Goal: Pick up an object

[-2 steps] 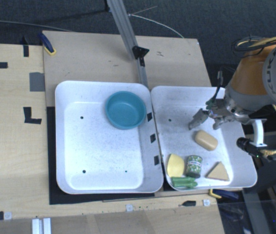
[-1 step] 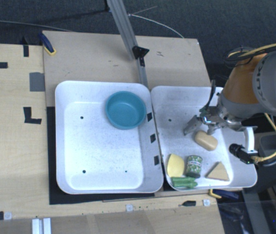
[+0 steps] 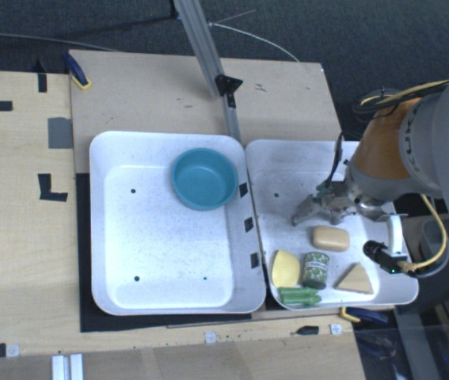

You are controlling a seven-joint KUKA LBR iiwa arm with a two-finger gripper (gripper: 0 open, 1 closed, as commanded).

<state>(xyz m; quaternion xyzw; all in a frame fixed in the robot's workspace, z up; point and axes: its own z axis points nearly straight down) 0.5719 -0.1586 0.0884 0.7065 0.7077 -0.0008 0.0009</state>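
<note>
Arm (image 3: 398,145) reaches from the right into the right bin (image 3: 275,161), its end effector (image 3: 307,212) low over bare floor, fingers spread and grasping nothing. Just nearer lie a tan block (image 3: 331,238), yellow piece (image 3: 286,269), green can (image 3: 316,269) and wedge (image 3: 355,279); a blue bowl (image 3: 204,179) sits in the left bin (image 3: 129,228).

Pretty clearly a robotics lab, two shallow white bins (image 3: 101,212) set side by side on a plywood bench (image 3: 18,236), black tape marks (image 3: 47,188) stuck on the board, loose cables (image 3: 248,34) trailed over dark carpet (image 3: 351,14), an aluminium camera pole (image 3: 200,42) clamped behind.
</note>
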